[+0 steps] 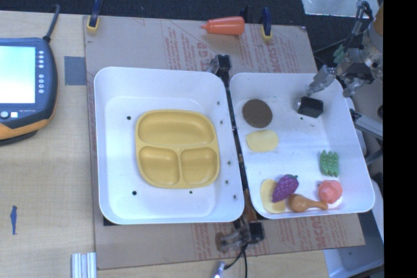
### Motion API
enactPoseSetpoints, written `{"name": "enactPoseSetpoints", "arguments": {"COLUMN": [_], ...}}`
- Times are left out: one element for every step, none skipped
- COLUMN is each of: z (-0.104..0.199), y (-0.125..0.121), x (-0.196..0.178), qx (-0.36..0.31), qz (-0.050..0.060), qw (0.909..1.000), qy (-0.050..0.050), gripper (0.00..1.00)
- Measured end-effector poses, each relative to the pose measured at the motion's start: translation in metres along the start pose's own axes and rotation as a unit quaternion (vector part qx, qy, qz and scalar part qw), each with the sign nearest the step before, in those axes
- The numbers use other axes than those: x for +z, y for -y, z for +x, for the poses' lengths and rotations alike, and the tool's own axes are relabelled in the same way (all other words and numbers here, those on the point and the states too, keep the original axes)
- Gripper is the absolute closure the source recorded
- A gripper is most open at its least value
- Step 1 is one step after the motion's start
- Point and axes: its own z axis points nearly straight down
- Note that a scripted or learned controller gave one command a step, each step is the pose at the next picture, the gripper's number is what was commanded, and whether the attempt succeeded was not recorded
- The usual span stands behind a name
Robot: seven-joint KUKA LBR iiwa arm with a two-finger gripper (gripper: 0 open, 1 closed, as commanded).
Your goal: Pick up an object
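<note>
The right bin (352, 133) holds several toy foods. A brown disc (257, 112) lies at its far left, with a pale yellow slab (262, 140) just in front of it. Purple grapes (285, 187), a yellow slice (267, 197) and a tan drumstick (305, 203) crowd the near edge. A pink-red piece (330, 191) and a green piece (329, 163) lie at the near right. My gripper (321, 83) hangs over the bin's far right corner, apart from all of them, with nothing seen in it.
The left bin (114, 140) carries a yellow divided plate (177, 146). An orange carrot (225, 26) lies on the cardboard behind the bins. A teach pendant (19, 88) sits at the far left of the bench.
</note>
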Motion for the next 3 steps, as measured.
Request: {"name": "enactPoseSetpoints", "arguments": {"z": [0.023, 0.068, -0.008], "y": [0.121, 0.132, 0.063], "x": [0.079, 0.139, 0.164], "qx": [0.000, -0.001, 0.001], "qz": [0.002, 0.001, 0.000], "qw": [1.0000, 1.0000, 1.0000], "qy": [0.000, -0.001, 0.000], "gripper": [0.00, 0.00, 0.00]}}
